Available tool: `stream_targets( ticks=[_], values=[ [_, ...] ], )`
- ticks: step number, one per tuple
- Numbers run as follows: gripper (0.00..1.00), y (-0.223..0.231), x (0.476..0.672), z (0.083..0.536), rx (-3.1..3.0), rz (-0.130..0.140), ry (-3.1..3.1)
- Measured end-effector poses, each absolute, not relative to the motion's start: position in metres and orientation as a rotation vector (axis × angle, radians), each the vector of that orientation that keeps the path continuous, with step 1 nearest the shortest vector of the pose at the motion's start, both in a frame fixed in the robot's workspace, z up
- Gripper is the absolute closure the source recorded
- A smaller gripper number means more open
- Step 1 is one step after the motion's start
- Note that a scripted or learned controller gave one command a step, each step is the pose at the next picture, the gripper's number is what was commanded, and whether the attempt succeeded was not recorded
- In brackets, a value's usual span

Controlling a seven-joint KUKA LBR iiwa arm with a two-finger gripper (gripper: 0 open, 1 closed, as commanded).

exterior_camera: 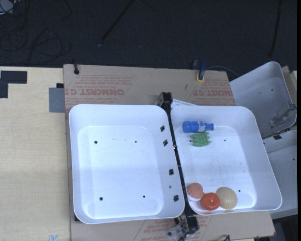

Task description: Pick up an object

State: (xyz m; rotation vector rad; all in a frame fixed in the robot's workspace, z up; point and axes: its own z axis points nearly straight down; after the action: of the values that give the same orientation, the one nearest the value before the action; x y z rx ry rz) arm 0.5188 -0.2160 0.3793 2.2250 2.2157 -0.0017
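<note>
In the right bin [256,149], a small blue bottle [196,126] lies on its side near the far wall. A green leafy toy [200,139] rests just in front of it. At the near edge sit three round pieces in a row: a pink one [194,190], a red one [210,201] and a tan one [227,197].
The left bin [120,164] sits beside the right one, joined by a black divider strip [173,154]. Both rest on a cardboard sheet [115,87]. A white angled panel [266,94] stands at the right. A blue and yellow clip [201,72] stands at the cardboard's far edge.
</note>
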Motion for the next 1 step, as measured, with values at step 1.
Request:
stream_targets(
  ticks=[1],
  values=[
    [0.00, -0.2145, 0.4740, 0.4247, 2.223, 0.001, 2.216]
  ],
)
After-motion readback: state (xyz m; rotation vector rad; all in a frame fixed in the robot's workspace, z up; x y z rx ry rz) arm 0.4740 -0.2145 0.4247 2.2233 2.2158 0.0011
